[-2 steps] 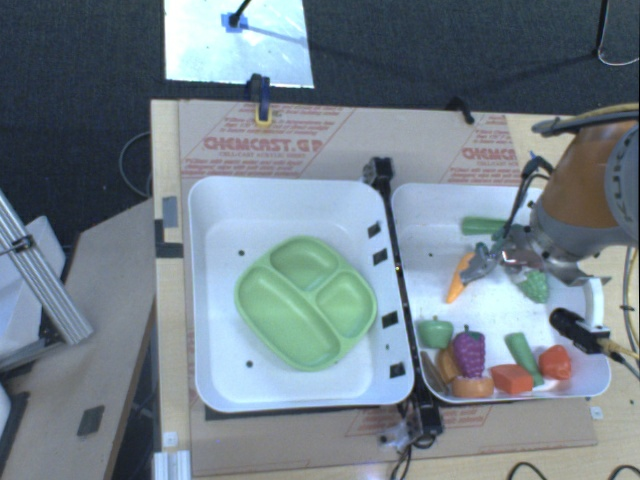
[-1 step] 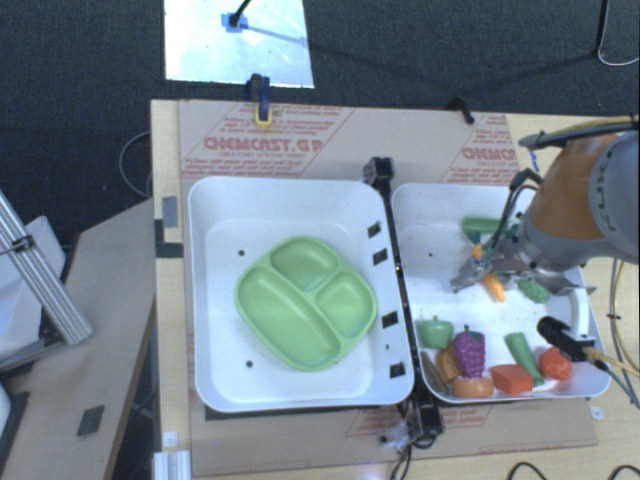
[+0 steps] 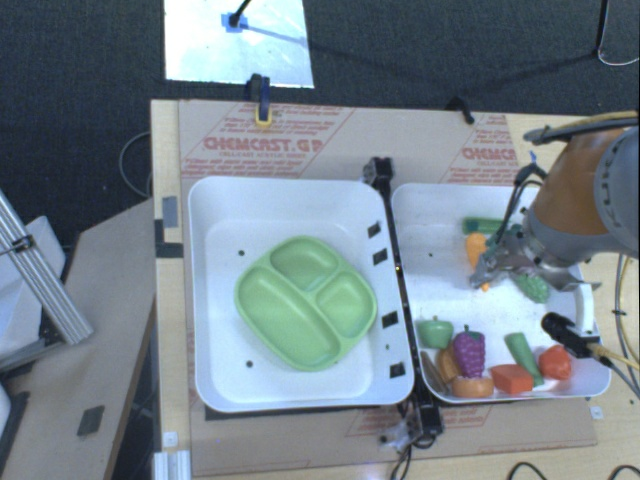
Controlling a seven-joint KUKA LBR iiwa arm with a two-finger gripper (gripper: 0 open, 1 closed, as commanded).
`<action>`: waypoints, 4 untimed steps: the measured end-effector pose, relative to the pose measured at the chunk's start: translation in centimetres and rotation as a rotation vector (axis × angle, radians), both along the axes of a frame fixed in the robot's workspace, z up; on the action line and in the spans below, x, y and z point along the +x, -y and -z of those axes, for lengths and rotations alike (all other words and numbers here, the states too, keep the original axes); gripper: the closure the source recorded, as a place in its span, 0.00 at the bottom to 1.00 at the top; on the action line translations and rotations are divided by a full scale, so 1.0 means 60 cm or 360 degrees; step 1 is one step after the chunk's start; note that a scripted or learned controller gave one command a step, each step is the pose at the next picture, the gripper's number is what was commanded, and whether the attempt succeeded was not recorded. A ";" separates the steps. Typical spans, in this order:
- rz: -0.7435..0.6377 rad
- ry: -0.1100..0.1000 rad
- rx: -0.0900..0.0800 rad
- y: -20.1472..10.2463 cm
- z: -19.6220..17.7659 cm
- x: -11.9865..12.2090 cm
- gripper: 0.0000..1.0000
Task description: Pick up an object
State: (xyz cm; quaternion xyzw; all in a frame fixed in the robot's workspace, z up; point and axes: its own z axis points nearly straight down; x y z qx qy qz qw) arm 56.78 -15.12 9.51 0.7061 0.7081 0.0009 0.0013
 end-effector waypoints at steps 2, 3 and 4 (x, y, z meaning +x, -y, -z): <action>-0.0004 0.0000 0.0000 -0.012 -0.148 -0.002 1.00; -0.0005 0.0003 -0.0001 -0.011 -0.220 0.000 1.00; -0.0007 -0.0004 0.0001 -0.088 -0.210 -0.013 1.00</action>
